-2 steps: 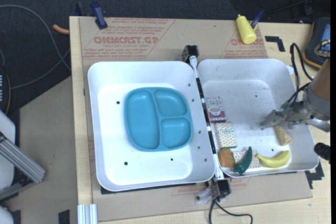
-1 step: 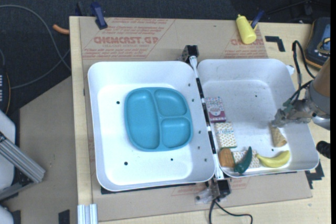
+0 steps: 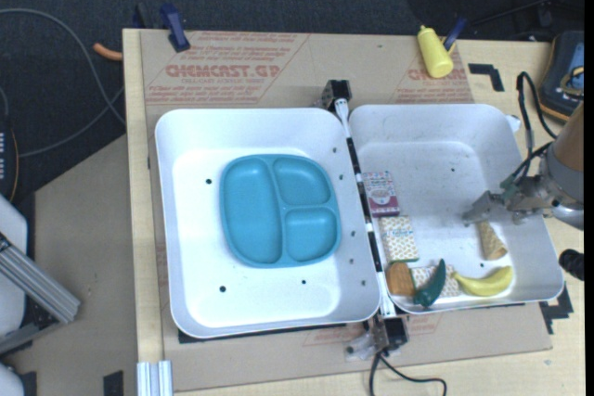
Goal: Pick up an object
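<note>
The tool [image 3: 484, 210] hovers just above a tan wedge [image 3: 492, 241].

arm [image 3: 568, 164]: cut off by the picture's edge at 3 o'clock, only its wrist end showing
gripper [image 3: 484, 210]: fingers too blurred to tell how they stand
small box [image 3: 380, 193]: print too small to read
teal object [image 3: 432, 286]: overlaps a card, shape unclear

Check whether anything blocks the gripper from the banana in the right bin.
Nothing visible does. The gripper hovers above the right bin, and the banana lies by the near wall with open floor between. A tan wedge-shaped piece sits just beside that path.
</note>
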